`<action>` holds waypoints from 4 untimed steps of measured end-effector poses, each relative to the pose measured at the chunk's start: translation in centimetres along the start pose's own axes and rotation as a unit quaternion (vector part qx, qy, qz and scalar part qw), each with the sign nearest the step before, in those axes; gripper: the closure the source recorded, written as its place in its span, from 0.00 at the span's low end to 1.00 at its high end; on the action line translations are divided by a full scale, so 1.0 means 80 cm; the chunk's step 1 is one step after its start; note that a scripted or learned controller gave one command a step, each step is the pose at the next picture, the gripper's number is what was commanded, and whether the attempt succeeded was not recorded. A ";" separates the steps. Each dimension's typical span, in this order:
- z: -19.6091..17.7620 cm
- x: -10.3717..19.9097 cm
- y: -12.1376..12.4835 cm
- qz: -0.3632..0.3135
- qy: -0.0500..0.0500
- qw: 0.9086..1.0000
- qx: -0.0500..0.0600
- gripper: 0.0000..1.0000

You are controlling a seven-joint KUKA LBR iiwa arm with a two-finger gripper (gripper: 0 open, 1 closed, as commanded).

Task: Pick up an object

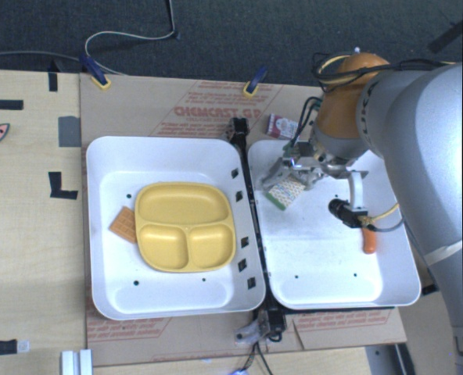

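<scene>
My gripper [296, 169] hangs over the back left part of the right bin [388, 287], under the orange band of the arm. Just below its tip lies a small white checkered packet with a green edge [284, 194], tilted, close to the bin's left wall. The tip meets or overlaps the packet's upper edge, and I cannot see whether the packet is held. A small orange piece [369, 244] lies in the right bin, right of the middle. In the left bin [106, 287] sits a yellow divided plate [186, 226], with a tan waffle-like piece [123, 225] tucked at its left side.
A black plug with a cable [342, 209] hangs from the arm over the right bin. A small dark red packet [280, 125] lies on the cardboard behind the bins. The big grey arm body [427, 155] covers the right bin's right side.
</scene>
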State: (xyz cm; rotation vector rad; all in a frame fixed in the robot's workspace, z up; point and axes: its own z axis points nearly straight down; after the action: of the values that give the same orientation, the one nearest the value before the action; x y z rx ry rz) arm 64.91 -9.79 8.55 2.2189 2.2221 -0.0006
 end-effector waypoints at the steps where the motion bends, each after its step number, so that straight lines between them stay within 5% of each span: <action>1: -0.012 0.000 0.000 0.000 0.000 1.000 0.000 1.00; 2: -0.159 0.076 -0.060 -0.001 0.001 1.000 0.000 1.00; 3: -0.206 0.142 -0.104 -0.001 0.001 1.000 0.001 1.00; 4: -0.164 0.124 -0.122 0.000 0.000 1.000 0.001 1.00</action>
State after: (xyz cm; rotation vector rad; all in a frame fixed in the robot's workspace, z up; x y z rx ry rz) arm 55.14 0.16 21.63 2.2210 2.2238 -0.0027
